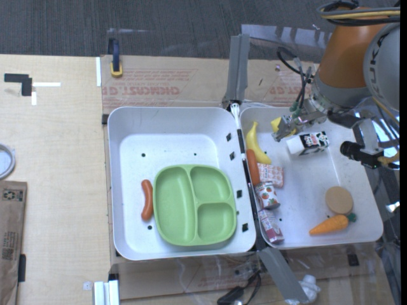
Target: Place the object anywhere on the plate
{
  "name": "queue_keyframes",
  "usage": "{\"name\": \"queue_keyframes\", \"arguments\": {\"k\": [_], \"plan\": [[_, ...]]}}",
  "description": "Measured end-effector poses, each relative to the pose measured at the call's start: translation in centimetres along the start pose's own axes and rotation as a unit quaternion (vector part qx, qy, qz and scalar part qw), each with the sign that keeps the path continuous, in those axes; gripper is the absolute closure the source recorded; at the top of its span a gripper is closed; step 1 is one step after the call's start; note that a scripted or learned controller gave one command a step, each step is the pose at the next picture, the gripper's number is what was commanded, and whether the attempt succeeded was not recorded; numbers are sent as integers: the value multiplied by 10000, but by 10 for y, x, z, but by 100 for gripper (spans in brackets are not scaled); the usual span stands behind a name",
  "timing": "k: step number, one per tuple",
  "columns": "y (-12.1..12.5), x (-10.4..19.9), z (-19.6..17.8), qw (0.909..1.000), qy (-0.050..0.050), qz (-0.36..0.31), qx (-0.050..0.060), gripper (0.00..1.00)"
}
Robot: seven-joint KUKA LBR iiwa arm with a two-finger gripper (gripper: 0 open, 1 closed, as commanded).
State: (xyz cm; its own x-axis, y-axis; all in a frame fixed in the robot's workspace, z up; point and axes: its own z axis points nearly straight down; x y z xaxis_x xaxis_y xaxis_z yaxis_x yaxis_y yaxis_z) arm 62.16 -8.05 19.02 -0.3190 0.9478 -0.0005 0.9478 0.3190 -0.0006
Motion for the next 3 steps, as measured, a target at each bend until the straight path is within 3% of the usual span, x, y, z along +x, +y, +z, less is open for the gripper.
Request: {"name": "queue_keyframes", "arguments": {"k": [1, 2, 3], "plan": [[-1, 81, 1, 9923, 5, -1241, 11, 100], [-23, 155, 0, 9748, 7, -2229, 12, 100], [-27, 205, -12, 9586, 5, -2846, 10, 100]]}}
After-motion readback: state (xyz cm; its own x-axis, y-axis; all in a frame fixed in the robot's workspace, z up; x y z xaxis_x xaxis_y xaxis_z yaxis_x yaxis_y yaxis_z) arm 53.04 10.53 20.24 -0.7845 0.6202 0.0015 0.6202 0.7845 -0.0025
